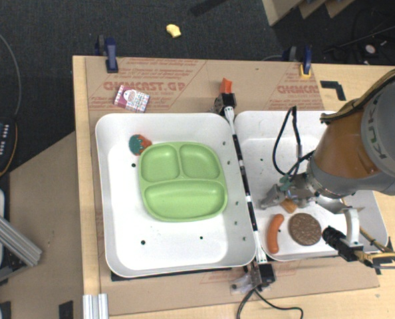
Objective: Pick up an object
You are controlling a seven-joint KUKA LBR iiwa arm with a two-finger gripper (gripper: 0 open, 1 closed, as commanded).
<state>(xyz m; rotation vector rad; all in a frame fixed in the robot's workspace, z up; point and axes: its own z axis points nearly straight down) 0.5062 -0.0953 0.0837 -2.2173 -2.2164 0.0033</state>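
Sausage (pixel 274 233), orange-red and oblong: lay nearest, by the front wall of the right shallow white bin (pixel 264 131), close to the divide between the bins. Ran lengthwise from near to far, slightly bowed, far end pointing up toward the gripper. Sat just beside a flat round brown patty (pixel 305 229) on its right, the two apart. Behind both, a small orange piece (pixel 288 206), directly under the two-finger gripper (pixel 280 195). Hung low over that piece on the grey arm with its orange band (pixel 347 145); could not tell how far open, nor whether touching or gripping anything. Farther left, a green three-compartment plate (pixel 181 181) in the left white bin (pixel 118 198).
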